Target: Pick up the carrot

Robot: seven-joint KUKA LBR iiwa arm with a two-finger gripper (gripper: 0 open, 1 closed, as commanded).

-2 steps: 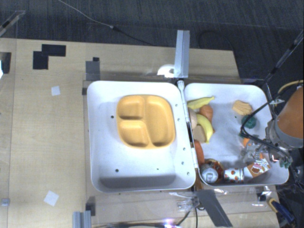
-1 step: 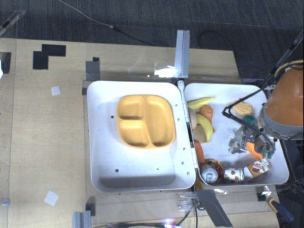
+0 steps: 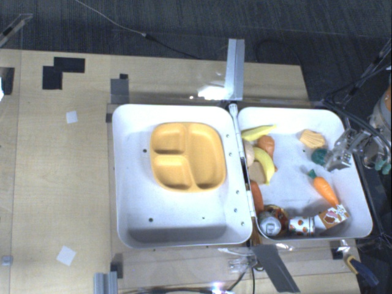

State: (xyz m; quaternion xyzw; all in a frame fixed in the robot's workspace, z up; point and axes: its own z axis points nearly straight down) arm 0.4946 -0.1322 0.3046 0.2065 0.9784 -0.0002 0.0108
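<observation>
Orange carrot (image 3: 325, 190) lies in right bin (image 3: 355, 164), green top toward jaws, just below them, not touching. Jaws (image 3: 339, 158) hang over bin's right side; whether apart or together, cannot tell. Teal item (image 3: 320, 157) just left of jaws; tan pastry (image 3: 312, 139) up-left. Farther left: bananas (image 3: 262, 146). Beyond, yellow divided plate (image 3: 187, 157) in left bin (image 3: 131, 182).
</observation>
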